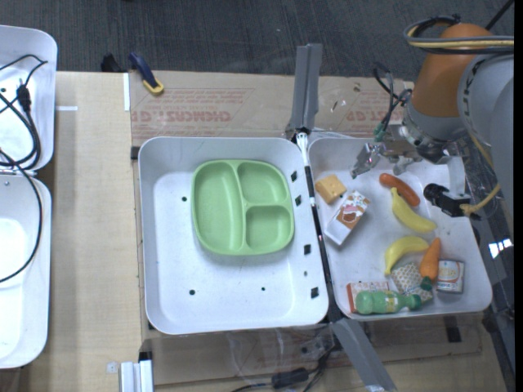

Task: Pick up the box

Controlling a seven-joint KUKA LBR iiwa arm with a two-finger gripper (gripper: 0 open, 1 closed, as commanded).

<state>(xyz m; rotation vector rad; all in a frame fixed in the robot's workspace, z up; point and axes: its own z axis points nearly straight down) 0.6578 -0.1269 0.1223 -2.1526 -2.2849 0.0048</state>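
Nearest the camera, lying along the right bin's [482, 288] near wall: green bottle [386, 302]. Left to right otherwise: green divided plate [243, 207] in the left bin [163, 243]; box [348, 216], white and red, left of middle in the right bin, just near of an orange cheese wedge [330, 189]; bananas [406, 231]; carrot [430, 260]. Gripper [373, 158] at the far side, above the bin, fingers slightly parted, holding nothing.

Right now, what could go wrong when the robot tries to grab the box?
The box lies tilted against the bin wall, beside the cheese wedge, so the fingers might bump either or slip off. The gripper hovers nearer the sausage and could grab that instead.
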